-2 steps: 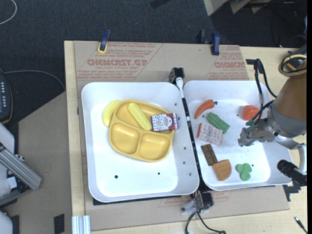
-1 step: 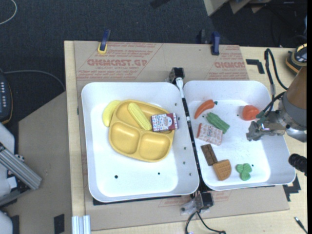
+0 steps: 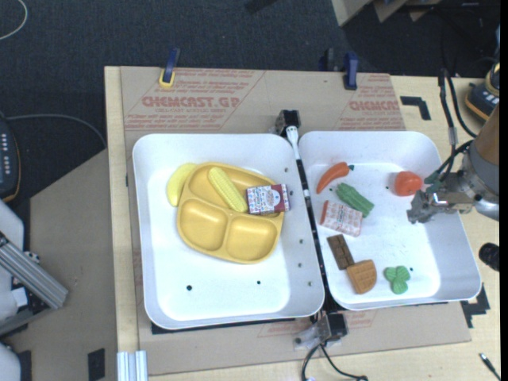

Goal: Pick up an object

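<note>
One round red-orange tomato sits just beside hand, right bin.

**One cam, high over the bench**

Single fixed cam looks down at a slant, far enough to take in both shallow white plastic bins w/ the brown board bench and dark carpet beyond.

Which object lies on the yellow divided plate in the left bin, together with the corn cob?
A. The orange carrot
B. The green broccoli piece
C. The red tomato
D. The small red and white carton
D. The small red and white carton rests on the right edge of the yellow divided plate, beside the corn cob; the carrot, broccoli and tomato all lie in the right bin.
</note>
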Robot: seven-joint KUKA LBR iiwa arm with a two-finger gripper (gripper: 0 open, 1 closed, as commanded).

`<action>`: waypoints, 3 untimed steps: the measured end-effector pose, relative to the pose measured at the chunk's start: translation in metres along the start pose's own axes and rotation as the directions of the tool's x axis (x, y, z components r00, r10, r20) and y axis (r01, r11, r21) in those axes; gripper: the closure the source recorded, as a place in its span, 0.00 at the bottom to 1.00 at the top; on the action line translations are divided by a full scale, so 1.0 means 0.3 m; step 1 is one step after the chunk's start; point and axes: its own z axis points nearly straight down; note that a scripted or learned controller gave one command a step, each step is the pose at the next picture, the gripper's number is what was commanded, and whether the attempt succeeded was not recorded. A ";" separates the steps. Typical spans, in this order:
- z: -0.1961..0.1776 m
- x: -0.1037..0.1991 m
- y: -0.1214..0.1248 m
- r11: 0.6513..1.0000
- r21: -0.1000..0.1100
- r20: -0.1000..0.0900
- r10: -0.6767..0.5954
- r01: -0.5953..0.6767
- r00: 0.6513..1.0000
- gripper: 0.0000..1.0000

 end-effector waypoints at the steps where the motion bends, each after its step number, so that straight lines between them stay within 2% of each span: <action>1: -0.032 0.191 -0.002 1.000 0.004 -0.004 -0.006 0.006 1.000 1.00; 2: -0.013 0.334 -0.011 1.000 0.008 -0.005 -0.004 0.004 1.000 1.00; 3: 0.026 0.537 -0.024 1.000 0.009 -0.006 -0.006 0.006 1.000 1.00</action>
